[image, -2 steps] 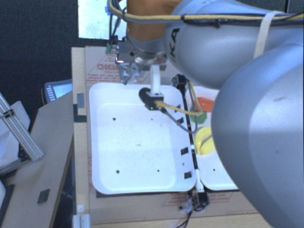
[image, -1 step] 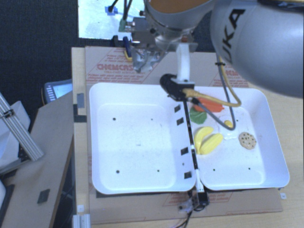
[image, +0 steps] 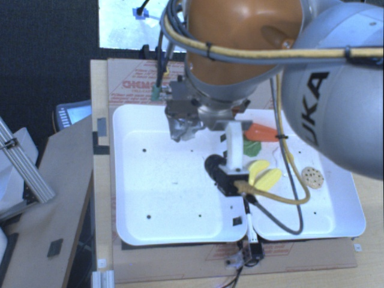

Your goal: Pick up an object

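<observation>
Objects available for picking all lie in the right bin (image: 336,224). Nearest are a yellow banana-shaped toy (image: 265,177) and, to its right, a round speckled biscuit (image: 312,177), the two apart from each other. Just beyond the yellow toy sits a green piece (image: 253,150), partly hidden, and beyond that an orange carrot-like toy (image: 262,132). Farther off and to the left, the gripper (image: 180,128) hangs over the far part of the left bin (image: 156,191), well apart from every item. Whether it is spread or pressed together cannot be told. Nothing is seen held. Risk assessed: a descent from this position would likely close on bare tray. The flat biscuit may also slip a pinch.
</observation>
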